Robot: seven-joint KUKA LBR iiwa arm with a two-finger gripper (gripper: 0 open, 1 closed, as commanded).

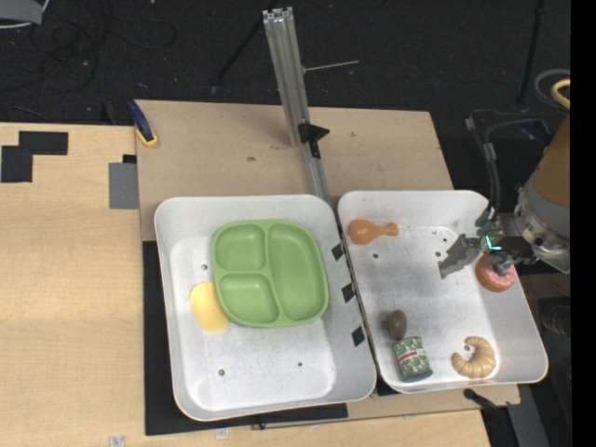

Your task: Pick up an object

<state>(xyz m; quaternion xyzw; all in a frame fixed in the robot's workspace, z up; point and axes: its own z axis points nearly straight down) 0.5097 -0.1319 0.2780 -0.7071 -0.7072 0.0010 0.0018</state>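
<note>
Both bins [186, 361] are white. The divided tray [270, 273] is green; beside it, a yellow object [208, 307]. The can [411, 358] is green (label pattern unreadable).

Single fixed camera above the bench [279, 147], looking down at a slant, both bins in frame

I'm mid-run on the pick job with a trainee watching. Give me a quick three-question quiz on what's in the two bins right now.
1. True or false: the green divided plate lies in the right bin.
2. Which lies nearest the gripper? A croissant B red-orange round object C green can
3. What touches the plate's left edge?

Key: 1 false, it lies in the left bin. 2 B. 3 the yellow object.
</note>
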